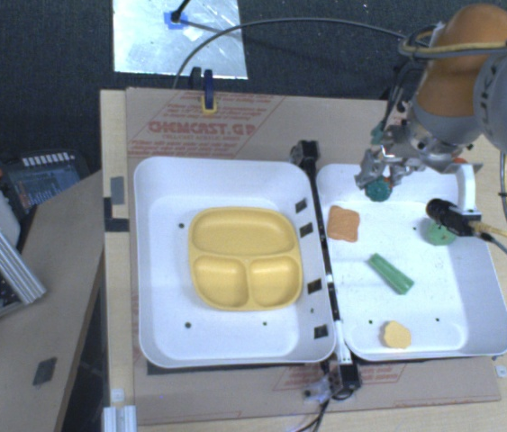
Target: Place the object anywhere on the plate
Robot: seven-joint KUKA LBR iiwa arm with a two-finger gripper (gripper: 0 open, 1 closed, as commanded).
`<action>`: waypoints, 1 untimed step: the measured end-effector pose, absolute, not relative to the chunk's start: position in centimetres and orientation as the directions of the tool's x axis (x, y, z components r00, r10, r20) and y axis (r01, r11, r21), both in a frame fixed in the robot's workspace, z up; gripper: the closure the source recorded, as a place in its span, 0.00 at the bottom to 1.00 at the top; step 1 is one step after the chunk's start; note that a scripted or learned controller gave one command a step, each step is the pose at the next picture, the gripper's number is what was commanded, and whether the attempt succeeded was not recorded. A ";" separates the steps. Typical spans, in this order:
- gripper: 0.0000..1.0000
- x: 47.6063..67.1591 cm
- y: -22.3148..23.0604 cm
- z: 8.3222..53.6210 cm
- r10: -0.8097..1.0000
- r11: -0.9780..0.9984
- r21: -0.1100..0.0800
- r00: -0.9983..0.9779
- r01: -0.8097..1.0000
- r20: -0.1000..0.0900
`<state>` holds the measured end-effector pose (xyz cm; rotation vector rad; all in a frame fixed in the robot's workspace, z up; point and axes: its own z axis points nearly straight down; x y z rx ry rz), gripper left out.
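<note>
gripper (377,184) over right bin (469,331) | jaws' state unclear, teal object (378,190) at tips | plate (239,257) in left bin

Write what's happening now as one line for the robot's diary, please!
gripper: over right bin, teal object at fingers | plate: left bin, nothing on it | task: not done

arm in from 2 o'clock, orange band up top, wrist angled down; gripper (379,184) low, toward 10 o'clock of wrist.
</note>
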<state>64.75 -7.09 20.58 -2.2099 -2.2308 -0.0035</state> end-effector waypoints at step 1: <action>1.00 62.9 -1.3 21.6 1.000 0.010 0.001 -0.010 1.000 0.002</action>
